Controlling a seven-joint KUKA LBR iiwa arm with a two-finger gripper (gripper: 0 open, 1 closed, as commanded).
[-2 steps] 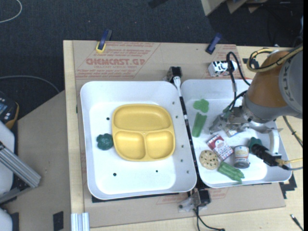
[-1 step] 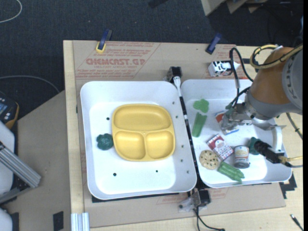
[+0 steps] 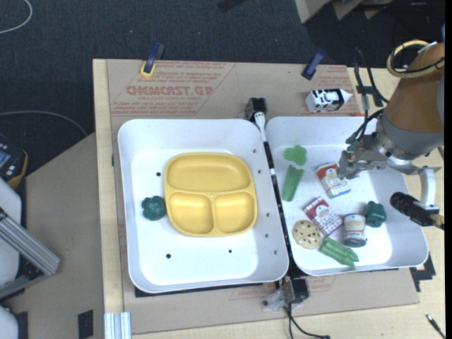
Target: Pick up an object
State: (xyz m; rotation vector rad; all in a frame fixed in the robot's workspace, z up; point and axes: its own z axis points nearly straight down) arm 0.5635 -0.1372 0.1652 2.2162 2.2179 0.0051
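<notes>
The right bin (image 3: 406, 244) holds several small toys. A red and white carton (image 3: 332, 181) lies near its middle, and my gripper (image 3: 351, 162) hangs just to the right of and above it, close to the carton's upper edge. Nothing can be seen held in the gripper. Below the carton lie a second red and white packet (image 3: 322, 215), a cookie (image 3: 307, 234), a small can (image 3: 354, 229), a dark green vegetable (image 3: 375, 214) and a light green pod (image 3: 338, 251). Two green pieces (image 3: 292, 183) lie at the bin's left side.
The left bin (image 3: 134, 161) carries a yellow divided plate (image 3: 210, 193) and a dark green toy (image 3: 152, 207) beside it. A black and white object (image 3: 328, 99) sits on the board behind the right bin. The arm's grey and orange body (image 3: 417, 111) covers the right bin's far corner.
</notes>
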